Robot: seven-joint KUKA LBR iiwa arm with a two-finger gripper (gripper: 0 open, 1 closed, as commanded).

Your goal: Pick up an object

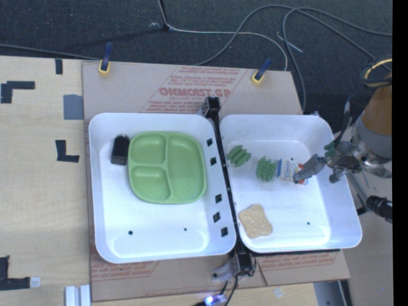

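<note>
The grey two-finger claw (310,169) of the KUKA arm hangs low over the right-hand shallow white plastic bin (331,231), just inside its right wall; whether its fingers stand apart or closed cannot be told from this slanted view, and nothing is seen held between them. Its tip sits just right of a small white packet with red and blue print (292,170), probably the object it is lined up to pick. Touching the packet's left end lies a dark green ridged toy piece (266,169); further left of the packet is a lighter green ribbed piece (238,155), and below and to its left a flat beige cracker-shaped item (255,220). Well to the packet's left, the neighbouring left-hand white bin (102,190) holds a pale green divided plastic plate (167,167) and a small black block (120,149), seemingly spare stock.
</note>
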